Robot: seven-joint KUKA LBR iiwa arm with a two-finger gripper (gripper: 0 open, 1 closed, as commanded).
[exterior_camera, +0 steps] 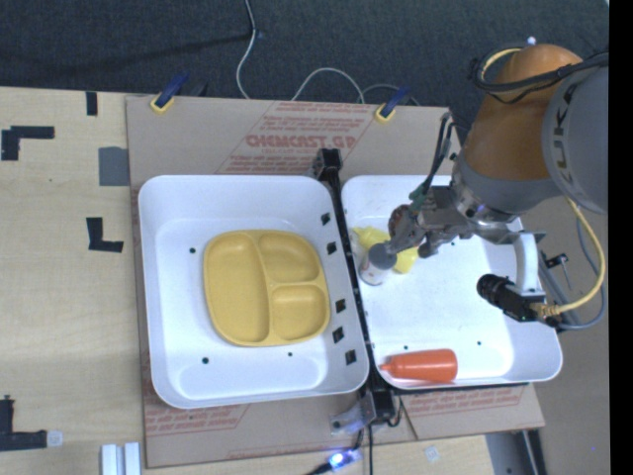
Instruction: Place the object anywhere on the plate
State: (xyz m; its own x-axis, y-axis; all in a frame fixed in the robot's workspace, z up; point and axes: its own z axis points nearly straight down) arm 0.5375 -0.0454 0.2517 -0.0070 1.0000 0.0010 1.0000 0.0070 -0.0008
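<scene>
You are looking down on 2 shallow white bins set side by side on a cardboard sheet. The left bin (168,265) holds the plate (265,287), a yellow tray with 3 compartments, lying flat near the bin's middle.

The arm (524,127) reaches in from the right, its orange band above the wrist, and the gripper (388,250) hangs over the far left part of the right bin (514,359), close to the divider between the 2 bins. Its tip is low over a small yellow object (370,237) that lies on the bin floor just beside the divider; some of that yellow also shows to the right of the tip. A pale round piece sits at the lower end of the gripper, touching or just over the yellow object, and you cannot tell which. You cannot tell from this angle whether the fingers are spread or closed, nor whether they have the yellow object between them.

At the near edge of the right bin lies an orange carrot-shaped object (423,365), on its side, its pale end pointing left toward the divider. It is well apart from the gripper.

A black fitting (504,298) with a yellow cable hangs from the arm over the right side of that bin.
</scene>
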